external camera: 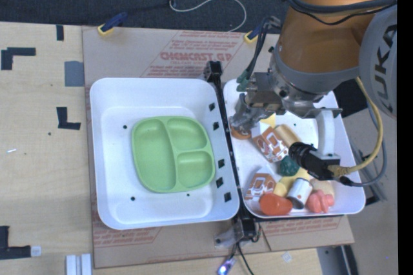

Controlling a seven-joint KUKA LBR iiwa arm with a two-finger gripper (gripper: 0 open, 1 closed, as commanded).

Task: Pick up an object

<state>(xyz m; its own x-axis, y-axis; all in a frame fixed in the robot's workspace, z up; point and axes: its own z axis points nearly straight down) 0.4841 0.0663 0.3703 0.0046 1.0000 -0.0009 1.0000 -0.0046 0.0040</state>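
My gripper (pixel 247 115) hangs low over the upper left corner of the right bin (pixel 346 204), under the arm's big orange wrist. Just below its tip lies a small brown round piece (pixel 240 133) by the bin's left wall; I cannot tell whether the two touch. Toy food fills the rest of this bin: a red and white packet (pixel 271 143), a dark green piece (pixel 288 166), a smaller red and white packet (pixel 259 183), a red tomato (pixel 275 204), a white can (pixel 300 192) and a pink piece (pixel 319 201).
The left bin (pixel 113 99) holds a green divided plate (pixel 173 153). A black divider (pixel 222 138) runs between the bins. The arm's black connector and cable (pixel 316 162) hang over the right bin's middle. Cardboard lies under both bins.
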